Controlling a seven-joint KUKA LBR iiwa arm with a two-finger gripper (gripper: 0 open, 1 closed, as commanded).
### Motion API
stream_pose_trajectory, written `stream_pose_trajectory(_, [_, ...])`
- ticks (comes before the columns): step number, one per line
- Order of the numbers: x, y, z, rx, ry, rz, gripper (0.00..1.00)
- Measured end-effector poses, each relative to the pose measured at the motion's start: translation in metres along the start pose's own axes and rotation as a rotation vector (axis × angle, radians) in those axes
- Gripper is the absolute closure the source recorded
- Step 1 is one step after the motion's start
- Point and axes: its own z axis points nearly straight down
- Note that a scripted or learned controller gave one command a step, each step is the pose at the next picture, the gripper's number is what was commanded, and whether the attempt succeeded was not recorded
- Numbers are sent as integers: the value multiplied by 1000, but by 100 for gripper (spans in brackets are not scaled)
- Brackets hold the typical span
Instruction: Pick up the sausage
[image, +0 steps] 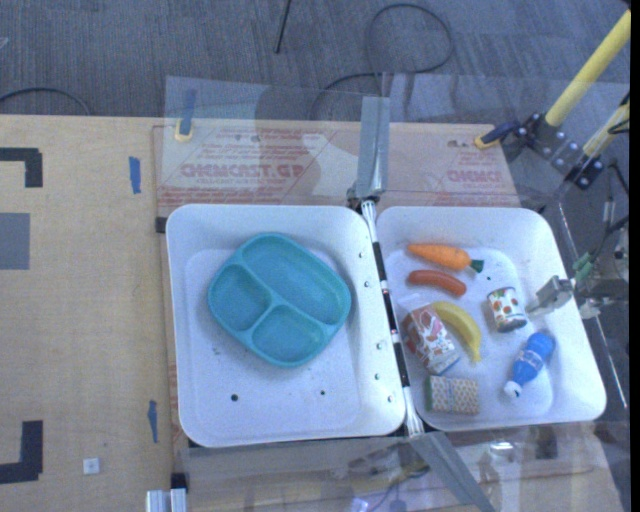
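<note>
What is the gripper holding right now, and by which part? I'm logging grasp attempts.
Nothing is held. The gripper sits at the right bin's right edge, apart from the sausage, which lies on the bin floor just below the carrot.

Gripper (556, 293) low at right side of view, reaching in from the right edge. Metallic, partly see-through blur; finger state not readable. Nothing visible between its tips. Rest of arm runs off right, barely resolved.
</note>
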Motion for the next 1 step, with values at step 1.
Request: stream_pose_trajectory(1, [48, 36, 43, 0, 0, -75, 0])
